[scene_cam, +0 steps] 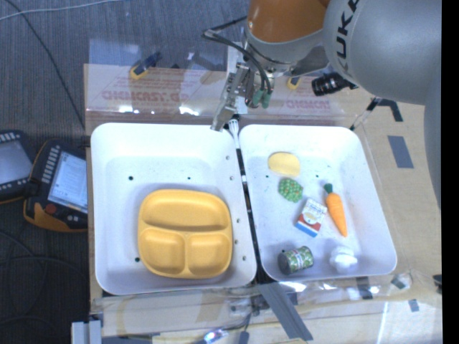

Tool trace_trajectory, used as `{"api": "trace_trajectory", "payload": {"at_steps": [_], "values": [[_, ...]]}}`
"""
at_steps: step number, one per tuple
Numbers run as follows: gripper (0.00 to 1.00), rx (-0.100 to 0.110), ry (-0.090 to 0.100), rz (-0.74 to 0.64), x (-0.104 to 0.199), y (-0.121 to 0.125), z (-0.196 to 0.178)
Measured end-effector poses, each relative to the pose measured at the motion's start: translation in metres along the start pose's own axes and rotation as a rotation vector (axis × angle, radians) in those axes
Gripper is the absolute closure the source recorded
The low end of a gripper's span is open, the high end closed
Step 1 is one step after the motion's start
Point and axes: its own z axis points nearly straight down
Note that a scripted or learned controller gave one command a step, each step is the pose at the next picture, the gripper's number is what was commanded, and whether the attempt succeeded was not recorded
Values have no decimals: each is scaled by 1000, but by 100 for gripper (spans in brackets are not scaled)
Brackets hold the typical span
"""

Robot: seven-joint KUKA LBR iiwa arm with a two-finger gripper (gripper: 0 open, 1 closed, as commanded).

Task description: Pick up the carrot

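**A:** Talk me through it, left to right. What do you have?

**B:** In the left bin (pixel 115 156) I see a yellow tray (pixel 185 231) with three compartments. Nothing in it matters to me. Above the seam where the two bins meet, at the far edge, hangs my gripper (pixel 233 110). Whether it is spread or pressed together I cannot tell; the parts overlap from up here.

**A:** And the carrot?

**B:** The carrot (pixel 336 210) lies in the right bin (pixel 366 163), toward that bin's right side and about halfway down it. From the gripper it sits to the right and toward the near edge, well apart, with nothing gripped yet.

**A:** How does it lie?

**B:** Long axis runs nearly far-to-near, tilted a little: green top at the far end, point at the near end and slightly further right. I judge I'll want to close across its width, so roughly left to right.

**A:** Neighbours?

**B:** A small carton (pixel 310 217) lies just beside it on the left, close enough that the left side of the grasp could catch it. A green ball (pixel 290 190) and a yellow piece (pixel 284 164) sit further left, a can (pixel 295 259) near the front, and a white thing (pixel 344 259) just past the carrot's tip. The right side looks freer.
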Motion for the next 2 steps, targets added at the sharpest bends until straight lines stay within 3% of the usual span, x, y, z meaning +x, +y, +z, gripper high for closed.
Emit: {"api": "trace_trajectory", "payload": {"at_steps": [1, 2], "values": [[100, -1, 0, -182, 3, 38, 4], [100, 0, -2, -327, 4, 63, -40]]}}
